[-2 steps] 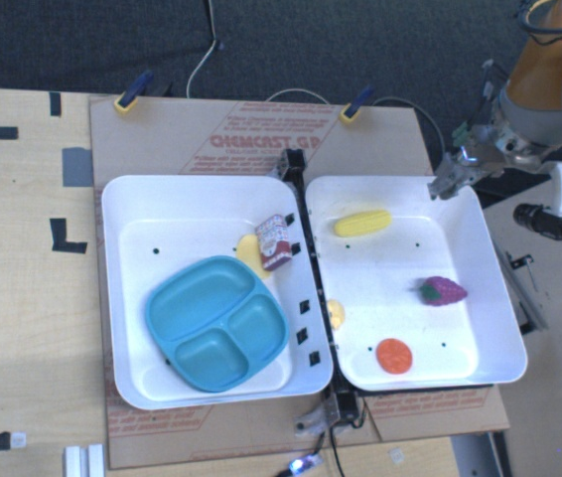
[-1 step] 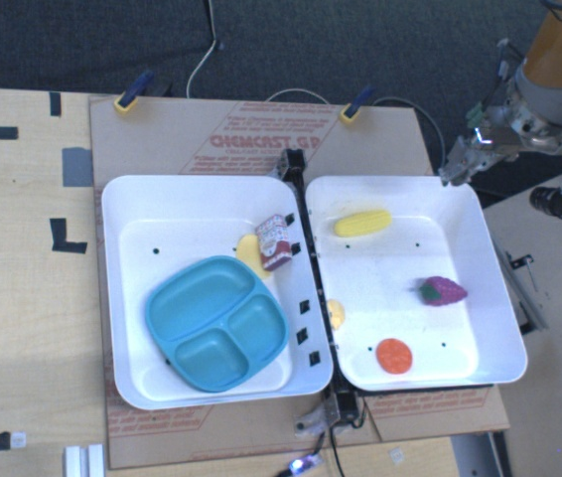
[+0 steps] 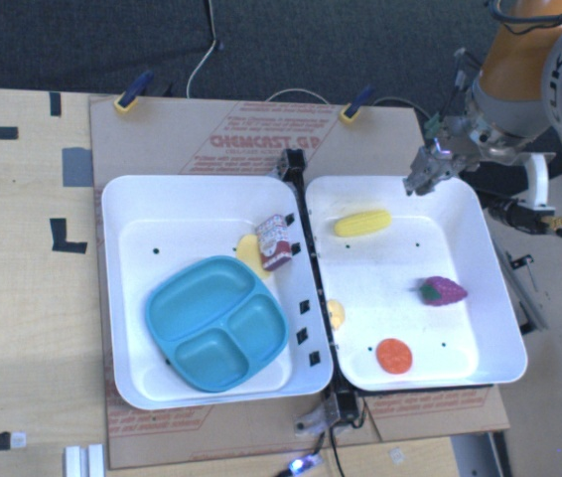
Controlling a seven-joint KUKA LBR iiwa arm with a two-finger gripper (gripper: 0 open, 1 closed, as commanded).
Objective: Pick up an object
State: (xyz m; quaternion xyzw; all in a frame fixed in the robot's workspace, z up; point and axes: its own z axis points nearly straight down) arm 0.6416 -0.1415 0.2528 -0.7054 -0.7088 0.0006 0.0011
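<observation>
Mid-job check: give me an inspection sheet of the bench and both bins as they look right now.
Surface: cardboard sheet under two white bins, left bin and right bin, side by side.
Job's things: right bin holds a yellow corn cob, a purple toy, an orange round piece and a small yellow piece by the divider.
Clutter: left bin holds a blue divided plate, a small carton and a yellow item.
Grippers: claw above the right bin's far right corner, holding nothing.
Cables: white cable behind the bench; dark cables at right.
Surroundings: blue-yellow clamps on the cardboard's far edge.
</observation>
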